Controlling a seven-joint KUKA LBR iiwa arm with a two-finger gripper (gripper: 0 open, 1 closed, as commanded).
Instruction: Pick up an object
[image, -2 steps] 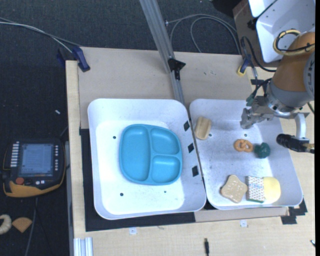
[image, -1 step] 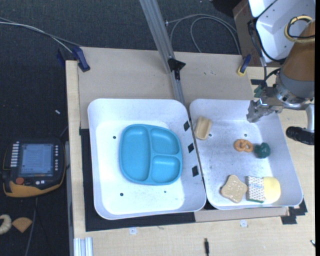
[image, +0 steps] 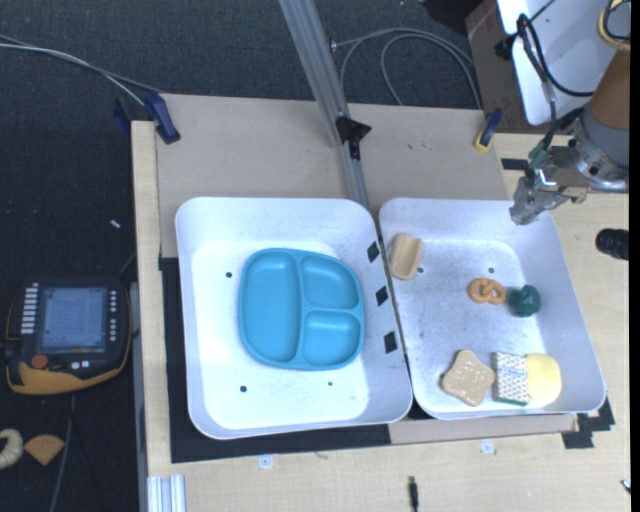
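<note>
Two white bins side by side on a wooden bench (image: 250, 150), seen from above at a slant. Beneath them, a black mat (image: 182, 442) showing along the lower edge.

In the left bin (image: 205, 240), a blue divided tray (image: 300, 308) lying flat near the centre.

In the right bin (image: 565, 310), six small items available for picking. At its upper left, a tan chunk (image: 405, 256) close against the wall between the bins. Near the middle, a pretzel (image: 487, 291) just beside a dark green lump (image: 523, 299) to its right. Along the lower edge, in a row from left to right, a cracker (image: 468, 378), a patterned block (image: 511, 378) and a yellow round piece (image: 545, 378), the block touching the yellow piece and close against the cracker.

At the upper right of the frame, the grey arm (image: 610, 135) reaching in, with the gripper (image: 525, 212) poised over the upper right corner of the right bin, well apart from all six items. Impossible to tell from this angle whether clenched or released.

Elsewhere: a metal post (image: 318, 70) slanting down from the top of the frame to the gap between the bins; blue clamps at the bench's upper left (image: 160, 118) and upper right (image: 488, 128); a control pendant (image: 68, 325) on the dark floor at the left of the frame; loose cables (image: 420, 50) along the top.
</note>
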